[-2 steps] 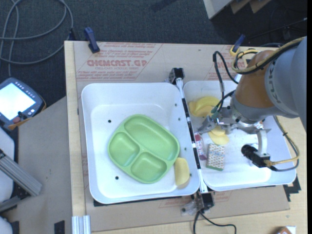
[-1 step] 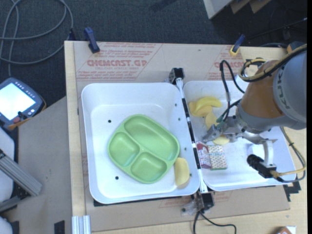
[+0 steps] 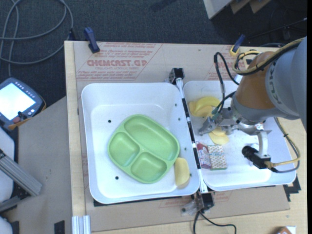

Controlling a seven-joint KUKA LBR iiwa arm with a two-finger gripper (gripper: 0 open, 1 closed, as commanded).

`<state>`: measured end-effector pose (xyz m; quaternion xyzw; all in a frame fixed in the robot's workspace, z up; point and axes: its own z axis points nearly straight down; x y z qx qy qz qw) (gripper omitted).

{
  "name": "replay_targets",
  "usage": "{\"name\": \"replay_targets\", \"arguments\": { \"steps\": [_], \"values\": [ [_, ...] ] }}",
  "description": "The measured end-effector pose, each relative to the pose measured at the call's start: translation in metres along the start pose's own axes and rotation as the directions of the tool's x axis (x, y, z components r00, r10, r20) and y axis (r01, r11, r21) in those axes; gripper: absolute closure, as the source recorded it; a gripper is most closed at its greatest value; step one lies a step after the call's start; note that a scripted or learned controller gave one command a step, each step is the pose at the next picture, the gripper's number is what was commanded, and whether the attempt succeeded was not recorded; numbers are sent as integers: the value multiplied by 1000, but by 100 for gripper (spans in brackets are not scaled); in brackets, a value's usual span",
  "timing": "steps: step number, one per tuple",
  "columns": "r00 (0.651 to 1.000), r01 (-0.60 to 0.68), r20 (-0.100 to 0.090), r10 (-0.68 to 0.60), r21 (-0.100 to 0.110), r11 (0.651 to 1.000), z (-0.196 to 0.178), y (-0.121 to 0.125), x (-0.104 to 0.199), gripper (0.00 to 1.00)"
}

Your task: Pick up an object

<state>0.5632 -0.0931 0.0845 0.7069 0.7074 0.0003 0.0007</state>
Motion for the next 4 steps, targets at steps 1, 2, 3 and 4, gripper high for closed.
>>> {"name": "replay_targets", "arguments": {
  "steps": [1,2,3,4],
  "values": [
    [1000,0,1,0,-2,1000,-10,0,0,100],
    [1000,0,0,0,-1,1000,-10,0,0,0],
    [1000,-1,-1,1,4,1000,0,-13,0,0],
    [1000,-1,-2,1,4,1000,0,-24,1,0]
  ]
}}
